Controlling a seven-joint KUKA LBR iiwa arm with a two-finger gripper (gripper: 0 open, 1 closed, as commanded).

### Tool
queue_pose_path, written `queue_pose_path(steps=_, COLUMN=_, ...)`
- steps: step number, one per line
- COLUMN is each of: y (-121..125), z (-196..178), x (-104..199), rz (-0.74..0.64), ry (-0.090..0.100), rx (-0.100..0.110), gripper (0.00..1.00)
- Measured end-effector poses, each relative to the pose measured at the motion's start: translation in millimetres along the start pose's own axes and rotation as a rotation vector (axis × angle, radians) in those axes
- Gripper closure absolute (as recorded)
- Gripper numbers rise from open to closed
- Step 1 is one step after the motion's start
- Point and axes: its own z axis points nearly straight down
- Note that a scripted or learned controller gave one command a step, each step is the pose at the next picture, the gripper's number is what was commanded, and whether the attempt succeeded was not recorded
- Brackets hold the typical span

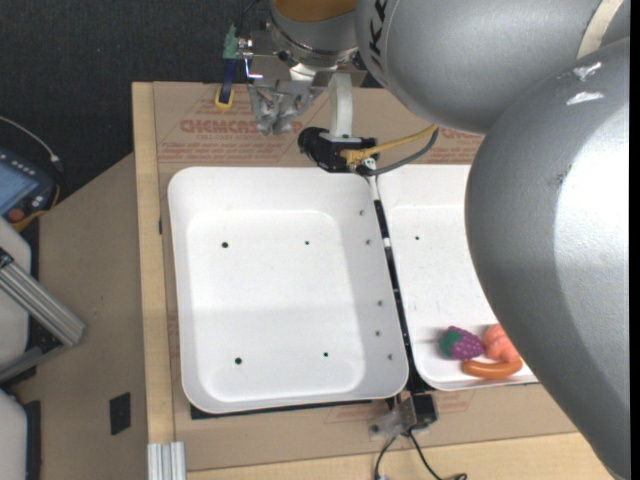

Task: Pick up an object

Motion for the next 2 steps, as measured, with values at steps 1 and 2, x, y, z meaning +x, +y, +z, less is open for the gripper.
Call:
queue_pose_path(steps=1, y=-1, z=60, x=13, rz=0.003, ry=-0.004, rx=0.012, gripper=1.0)
queue_pose_path(steps=2, y=2, z=-62, x=13, rz=0.003, ry=0.003, rx=-0.012, gripper=1.0)
